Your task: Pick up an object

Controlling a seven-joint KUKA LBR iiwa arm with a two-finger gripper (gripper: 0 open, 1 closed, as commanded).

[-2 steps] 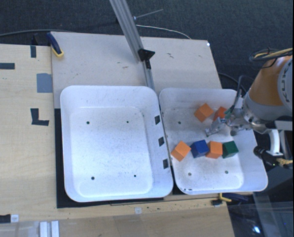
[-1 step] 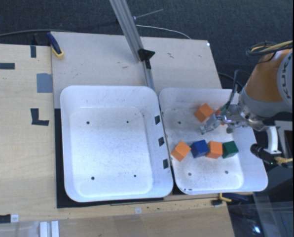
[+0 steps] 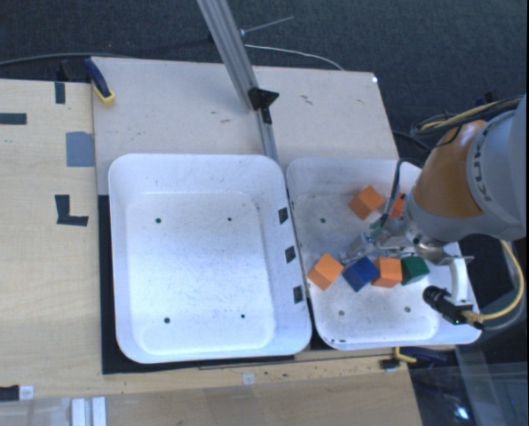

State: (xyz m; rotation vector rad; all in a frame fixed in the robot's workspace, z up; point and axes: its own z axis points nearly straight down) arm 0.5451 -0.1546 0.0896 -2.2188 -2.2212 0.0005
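A pale wood tabletop (image 3: 34,264) with dark tape marks fills the left, over dark carpet (image 3: 380,16). A beige board (image 3: 185,105) carries a metal pole (image 3: 229,38) slanting up from its middle. The left bin (image 3: 131,180) sits just beside the right bin (image 3: 335,331). In the right bin lie orange cubes (image 3: 325,272), a blue cube (image 3: 360,274) and a green cube (image 3: 414,269), clustered. The claw (image 3: 380,236) hangs just above the cluster; I cannot tell how wide it stands.

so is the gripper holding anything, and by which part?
Cannot tell. The gripper is down among the blocks in the right bin, beside the blue block, but no block is visibly clamped.
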